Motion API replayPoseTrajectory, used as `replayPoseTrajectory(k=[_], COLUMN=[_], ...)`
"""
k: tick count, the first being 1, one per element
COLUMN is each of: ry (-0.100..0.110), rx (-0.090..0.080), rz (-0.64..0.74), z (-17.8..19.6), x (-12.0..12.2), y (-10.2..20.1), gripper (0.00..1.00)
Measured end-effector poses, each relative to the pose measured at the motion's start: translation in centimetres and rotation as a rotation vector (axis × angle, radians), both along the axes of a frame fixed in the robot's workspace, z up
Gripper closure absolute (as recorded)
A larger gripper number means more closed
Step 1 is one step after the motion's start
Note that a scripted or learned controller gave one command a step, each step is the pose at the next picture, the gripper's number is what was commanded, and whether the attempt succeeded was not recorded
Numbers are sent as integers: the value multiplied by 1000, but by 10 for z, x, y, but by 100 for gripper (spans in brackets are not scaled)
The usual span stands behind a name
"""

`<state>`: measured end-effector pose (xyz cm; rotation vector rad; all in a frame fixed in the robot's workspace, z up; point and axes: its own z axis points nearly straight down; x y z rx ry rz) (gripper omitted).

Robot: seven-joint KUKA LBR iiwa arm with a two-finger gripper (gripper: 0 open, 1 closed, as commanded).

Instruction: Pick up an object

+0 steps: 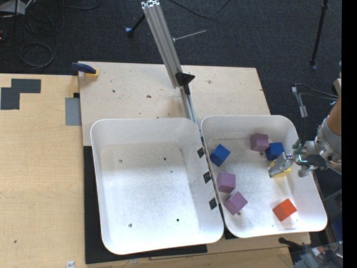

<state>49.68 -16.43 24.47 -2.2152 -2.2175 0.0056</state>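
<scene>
Fingers (280, 168) — half-hiding a yellow block (284, 171) — grip unclear.

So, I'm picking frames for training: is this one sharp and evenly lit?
Camera view: evenly lit, soft shadows under the blocks in the right bin; the gripper at its right wall looks slightly blurred; the left bin is bright, not blown out.

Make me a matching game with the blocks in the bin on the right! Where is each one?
Things:
1. orange block
2. blue block by the divider
3. purple block highest in the picture
4. yellow piece

Places:
A. left side of the right bin
B. near corner, by the bin's right wall
C. under the gripper
D. beside another blue block

Pairs: 1-B, 2-A, 3-D, 4-C
</scene>
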Motion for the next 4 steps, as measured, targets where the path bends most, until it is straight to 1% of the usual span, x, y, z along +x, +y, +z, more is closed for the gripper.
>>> replayPoseTrajectory(k=[1,2,3,4], ry=[-5,1,2,-6], rx=[-1,0,1,-1], rz=[-3,-2,-3,-4], z=[2,-45,-105,-154], x=[1,1,8,8], y=[-1,-5,-6,-5], gripper=[0,0,0,0])
